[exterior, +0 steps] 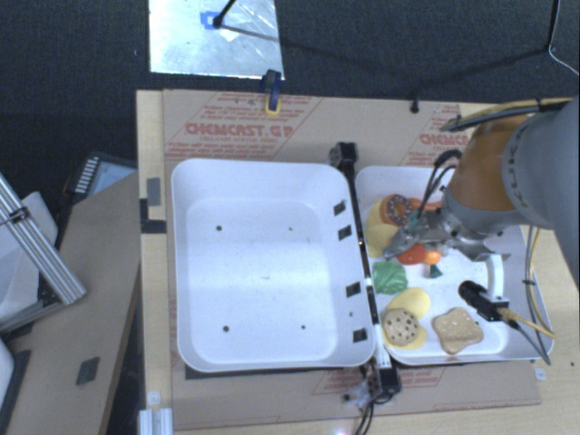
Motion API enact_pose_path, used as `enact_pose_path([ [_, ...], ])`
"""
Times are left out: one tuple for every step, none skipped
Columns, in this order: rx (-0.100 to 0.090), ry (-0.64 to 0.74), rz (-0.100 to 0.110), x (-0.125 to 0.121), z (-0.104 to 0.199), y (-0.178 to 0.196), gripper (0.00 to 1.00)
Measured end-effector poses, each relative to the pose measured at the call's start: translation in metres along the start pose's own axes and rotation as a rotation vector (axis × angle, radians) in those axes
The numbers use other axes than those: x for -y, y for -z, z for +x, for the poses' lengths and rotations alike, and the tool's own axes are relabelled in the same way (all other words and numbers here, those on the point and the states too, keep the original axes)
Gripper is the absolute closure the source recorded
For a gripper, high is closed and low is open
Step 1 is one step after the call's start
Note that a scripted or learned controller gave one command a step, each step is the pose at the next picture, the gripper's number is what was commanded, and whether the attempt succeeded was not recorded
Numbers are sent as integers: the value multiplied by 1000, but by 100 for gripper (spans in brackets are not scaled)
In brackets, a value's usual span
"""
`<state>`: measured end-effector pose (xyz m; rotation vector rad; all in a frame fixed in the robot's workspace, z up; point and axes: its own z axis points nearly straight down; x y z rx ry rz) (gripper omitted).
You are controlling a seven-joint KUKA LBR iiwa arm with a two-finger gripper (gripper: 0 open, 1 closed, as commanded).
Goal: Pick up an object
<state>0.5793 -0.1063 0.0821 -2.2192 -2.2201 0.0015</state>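
My gripper [405,242] is down in the right bin [517,347], reaching in from the right under the grey arm with the orange band. Its tip sits just over an orange-red toy [417,256] and beside a yellow piece [380,235]. A brown pretzel-like piece [396,208] lies just behind it. In front lie a green leafy piece [390,277], a yellow round piece [413,299], a chocolate-chip cookie [400,326] and a toast slice [458,329]. Nothing is visibly lifted.
The left bin [195,243] stands beside the right one, with black clips along the shared rim [353,261]. Both rest on a cardboard sheet [236,125]. A metal plate [213,24] lies behind the bench.
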Motion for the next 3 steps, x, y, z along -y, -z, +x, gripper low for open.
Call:
enact_pose_path([
  [1, 2, -10, -5, 0, 16, 100],
  [1, 5, -5, -13, 20, 31, 100],
  [-1, 12, -14, -61, 98, 108, 100],
])
